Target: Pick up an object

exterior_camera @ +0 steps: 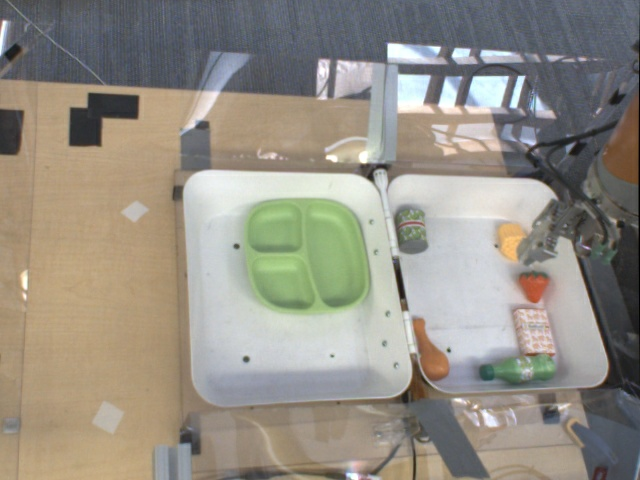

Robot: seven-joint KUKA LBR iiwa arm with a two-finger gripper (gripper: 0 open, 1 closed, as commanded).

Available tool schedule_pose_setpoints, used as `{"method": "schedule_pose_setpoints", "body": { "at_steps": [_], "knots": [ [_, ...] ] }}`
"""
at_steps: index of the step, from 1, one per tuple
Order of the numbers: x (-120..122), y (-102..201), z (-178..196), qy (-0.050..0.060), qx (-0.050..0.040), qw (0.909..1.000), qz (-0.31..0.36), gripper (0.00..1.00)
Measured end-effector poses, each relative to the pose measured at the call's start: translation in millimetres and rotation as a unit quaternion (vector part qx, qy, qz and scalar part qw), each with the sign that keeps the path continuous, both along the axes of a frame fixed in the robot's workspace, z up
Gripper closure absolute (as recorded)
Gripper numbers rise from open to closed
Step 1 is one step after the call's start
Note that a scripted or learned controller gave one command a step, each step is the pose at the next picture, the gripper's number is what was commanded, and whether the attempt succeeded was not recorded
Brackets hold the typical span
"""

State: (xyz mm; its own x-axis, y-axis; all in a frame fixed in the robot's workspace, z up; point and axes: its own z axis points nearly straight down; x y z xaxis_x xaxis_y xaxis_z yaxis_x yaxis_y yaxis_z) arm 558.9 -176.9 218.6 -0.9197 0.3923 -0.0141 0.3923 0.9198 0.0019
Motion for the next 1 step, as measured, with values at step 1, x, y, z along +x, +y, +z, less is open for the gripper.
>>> {"method": "schedule_pose_setpoints", "body": {
  "at_steps": [1],
  "knots": [
    [2.3, 1.6, 11.4, -0.003, -0.0007, 1.0000, 0.004, 1.00]
  ]
}}
